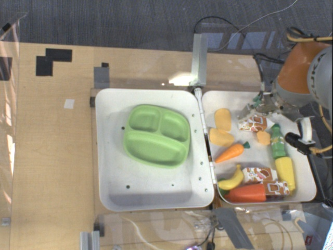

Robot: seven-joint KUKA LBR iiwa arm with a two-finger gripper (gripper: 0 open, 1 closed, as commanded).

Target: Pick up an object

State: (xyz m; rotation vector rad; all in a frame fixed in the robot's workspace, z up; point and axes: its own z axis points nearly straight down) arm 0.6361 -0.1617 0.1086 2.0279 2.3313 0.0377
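Toys crowded in right bin (311,189): pale yellow pieces (222,120) at its upper left, carrot (229,152) just below them, banana (232,179) and red piece (246,193) along near edge, printed snack packets (253,123) near top and (263,175) near bottom, green-and-yellow bottle (281,158) lying along right side, small orange block (264,138) between upper packet and bottle. No single target marked, so any of these could serve. Hand (261,104) poised at far edge of right bin, just beside upper packet; nothing visible between its fingers, and opening not readable from here, so cannot tell whether wide or narrow. Arm (304,72) reaching in from right above it. Left bin (104,155) carrying only green divided plate (156,135), well apart from hand. Risks, as judgement: flat packet likely to slip from pinch; neighbours touching, so closing could catch two things or push block aside; descent near bin wall could strike rim. Wooden surface (52,139) around bins.
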